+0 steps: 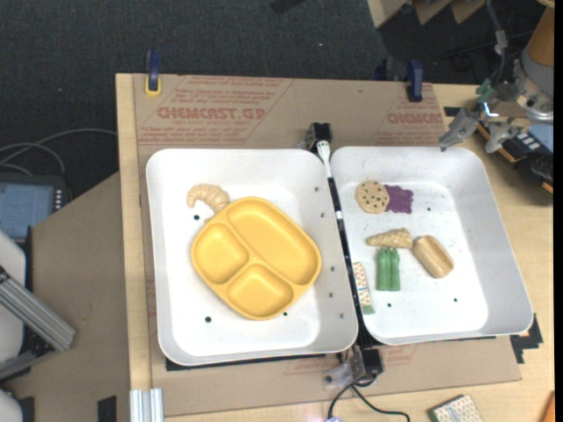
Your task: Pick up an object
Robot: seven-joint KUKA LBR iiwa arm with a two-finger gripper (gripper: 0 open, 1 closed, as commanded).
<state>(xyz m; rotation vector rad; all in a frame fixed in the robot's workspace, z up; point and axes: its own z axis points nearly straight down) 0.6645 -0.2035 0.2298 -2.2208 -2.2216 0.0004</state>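
The right bin (493, 236) holds a chocolate-chip cookie (372, 197), a purple piece (400, 199), a pale yellow ridged piece (390, 237), a green piece (388, 269) and a tan bread-like roll (433, 256). A small printed packet (361, 287) lies along that bin's left edge. In the left bin (167, 236) a croissant (207, 196) rests against a yellow divided plate (255, 256). My gripper (476, 134) hangs over the right bin's far right corner, open, with nothing between its fingers. It is well away from all the objects.
The two bins stand side by side on a cardboard sheet (220, 112) held by clamps (154, 70) at the back. A black rod (327, 174) runs between the bins. Cables and grey equipment lie at the far left.
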